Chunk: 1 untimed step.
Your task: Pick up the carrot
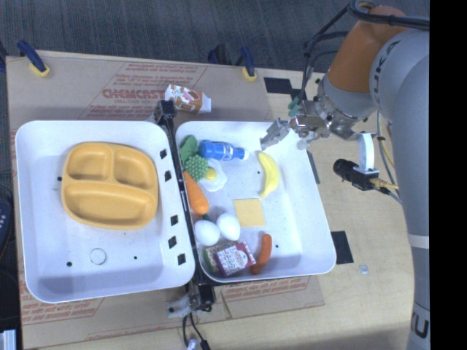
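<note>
Camera view: gripper (277,133) hovering over right bin's (315,210) far edge, jaws apart, unladen; carrot (195,194) lying against its left wall.

robot lab: clamped cardboard (146,79), bins (29,217)

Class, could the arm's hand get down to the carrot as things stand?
Probably yes, though tightly. The carrot lies uncovered against the right bin's left wall, with broccoli and a fried egg crowding its upper end. The hand hovers over the bin's upper right.
</note>
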Available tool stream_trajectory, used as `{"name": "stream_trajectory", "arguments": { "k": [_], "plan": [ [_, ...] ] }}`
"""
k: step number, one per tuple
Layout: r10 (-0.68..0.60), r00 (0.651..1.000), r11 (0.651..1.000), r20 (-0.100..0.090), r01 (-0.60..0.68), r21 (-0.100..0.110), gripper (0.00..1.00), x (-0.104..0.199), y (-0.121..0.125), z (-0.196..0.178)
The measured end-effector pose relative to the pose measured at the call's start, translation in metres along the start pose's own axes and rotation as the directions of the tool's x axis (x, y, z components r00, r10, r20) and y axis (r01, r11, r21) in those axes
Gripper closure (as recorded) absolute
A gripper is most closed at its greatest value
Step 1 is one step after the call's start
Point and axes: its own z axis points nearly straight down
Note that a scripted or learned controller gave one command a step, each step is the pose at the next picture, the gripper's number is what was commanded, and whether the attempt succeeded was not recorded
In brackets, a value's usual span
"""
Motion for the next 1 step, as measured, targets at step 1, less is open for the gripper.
{"name": "stream_trajectory", "arguments": {
  "k": [1],
  "plan": [
    [0.228,0.974,0.974,-0.002,-0.228,0.001,0.00,0.0653,-0.0605,0.1329]
  ]
}}
